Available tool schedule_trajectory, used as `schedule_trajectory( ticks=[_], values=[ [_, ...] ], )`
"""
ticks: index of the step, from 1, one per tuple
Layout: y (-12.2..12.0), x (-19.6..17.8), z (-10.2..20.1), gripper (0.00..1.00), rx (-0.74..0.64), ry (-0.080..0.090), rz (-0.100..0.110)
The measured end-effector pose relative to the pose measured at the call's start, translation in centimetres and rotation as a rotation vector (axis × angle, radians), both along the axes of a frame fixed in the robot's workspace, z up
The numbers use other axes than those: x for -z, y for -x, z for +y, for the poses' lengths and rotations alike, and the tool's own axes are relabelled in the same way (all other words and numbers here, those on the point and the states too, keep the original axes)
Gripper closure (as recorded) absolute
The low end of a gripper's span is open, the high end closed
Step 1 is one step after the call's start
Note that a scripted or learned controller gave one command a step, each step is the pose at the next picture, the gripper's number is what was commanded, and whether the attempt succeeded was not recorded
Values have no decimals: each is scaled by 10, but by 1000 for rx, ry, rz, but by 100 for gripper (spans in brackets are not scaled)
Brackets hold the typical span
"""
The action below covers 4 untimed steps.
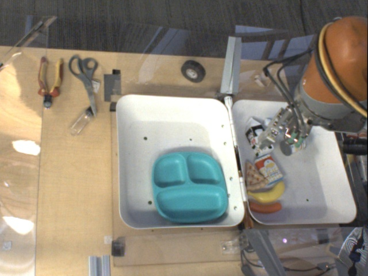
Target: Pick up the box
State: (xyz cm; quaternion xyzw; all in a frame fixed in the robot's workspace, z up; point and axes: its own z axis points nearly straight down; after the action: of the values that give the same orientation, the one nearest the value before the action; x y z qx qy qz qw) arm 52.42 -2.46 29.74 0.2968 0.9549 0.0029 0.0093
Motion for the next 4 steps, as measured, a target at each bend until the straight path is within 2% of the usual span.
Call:
schedule_trajectory(
  ticks=[1,2,3,4],
  values=[
    [-3,-12,1,100,-6,0,-10],
    [35,-25,59,100,-243,2,10],
    [33,-37,61,100,-247,2,0],
    [-29,1,-9,100,-193,3,10]
  ],
)
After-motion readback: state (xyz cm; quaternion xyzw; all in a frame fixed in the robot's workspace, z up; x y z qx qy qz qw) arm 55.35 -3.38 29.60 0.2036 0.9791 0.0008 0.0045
